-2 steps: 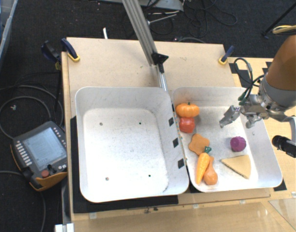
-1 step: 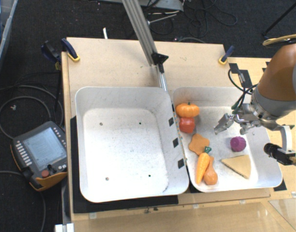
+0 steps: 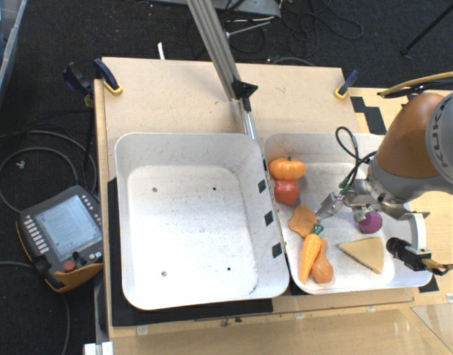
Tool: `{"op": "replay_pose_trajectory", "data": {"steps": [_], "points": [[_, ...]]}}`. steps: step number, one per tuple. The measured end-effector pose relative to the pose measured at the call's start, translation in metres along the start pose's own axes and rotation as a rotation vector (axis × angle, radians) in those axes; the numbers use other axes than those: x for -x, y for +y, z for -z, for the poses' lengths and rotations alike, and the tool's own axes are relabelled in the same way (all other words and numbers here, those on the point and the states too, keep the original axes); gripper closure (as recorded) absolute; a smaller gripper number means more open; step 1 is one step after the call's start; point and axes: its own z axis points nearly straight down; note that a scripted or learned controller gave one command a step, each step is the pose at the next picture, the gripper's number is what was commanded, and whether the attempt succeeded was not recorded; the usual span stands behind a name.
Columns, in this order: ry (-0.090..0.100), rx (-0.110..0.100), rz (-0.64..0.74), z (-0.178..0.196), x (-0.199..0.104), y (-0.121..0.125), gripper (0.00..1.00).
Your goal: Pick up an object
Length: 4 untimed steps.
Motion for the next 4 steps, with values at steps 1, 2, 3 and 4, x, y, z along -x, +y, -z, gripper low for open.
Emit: {"op": "replay_pose_trajectory", "data": {"steps": [1, 2, 3, 4], "points": [[-0.002, 0.008, 0.0, 0.014, 0.0, 0.002, 1.0], [-0.004, 0.012, 0.004, 0.058, -0.004, 0.008, 1.0], [-0.004, 0.013, 0.004, 0.117, -0.002, 0.0, 1.0], [-0.004, 0.013, 0.005, 0.158, -0.001, 0.002, 1.0]]}}
